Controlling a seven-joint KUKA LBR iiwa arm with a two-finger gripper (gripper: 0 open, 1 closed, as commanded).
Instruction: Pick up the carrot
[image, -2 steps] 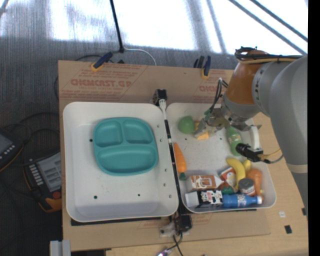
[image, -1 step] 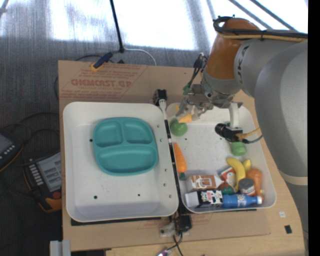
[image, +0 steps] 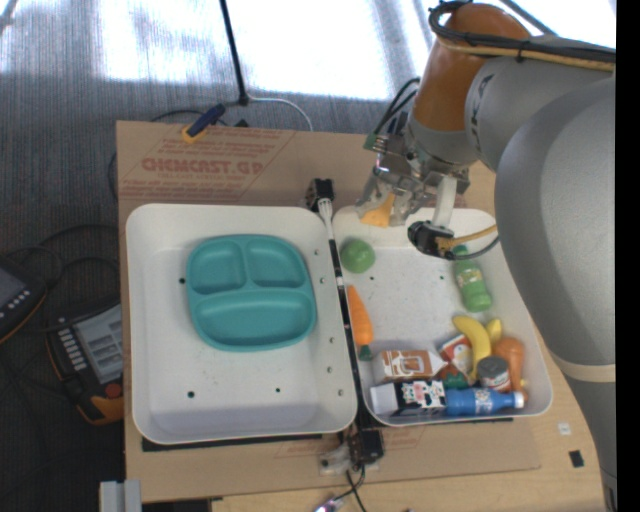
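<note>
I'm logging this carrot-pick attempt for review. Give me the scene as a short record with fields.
carrot: lying along the right bin's left wall, untouched
gripper: at the right bin's far end, away from the carrot
near gripper: an orange-yellow item beneath it
right bin: also holds a green ball, banana, blue bottle
left bin: teal divided tray

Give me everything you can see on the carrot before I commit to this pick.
The carrot is a small orange toy, plastic-looking, with a dark green stub at its near end. It lies flat along the left wall of the right bin, lengthwise, beside the divider, just below a green ball. The end effector is at the bin's far edge, apart from it.
</note>
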